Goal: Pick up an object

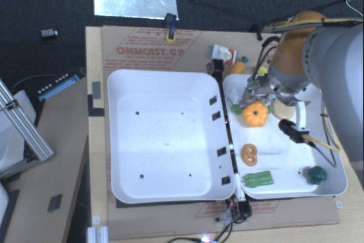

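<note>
Gripper [254, 95] low in the right bin [333, 185], open-or-clenched state impossible to tell, poised just above and touching-close to the orange pumpkin [255, 115], directly below it toward the near rim.

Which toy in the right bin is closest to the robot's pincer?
The orange pumpkin. It sits right under the pincer, while the pretzel, the green bumpy toy and the dark green toy lie farther down the bin.

Grey arm [335, 60] reaching from right, end effector [253, 94] lowered
</note>
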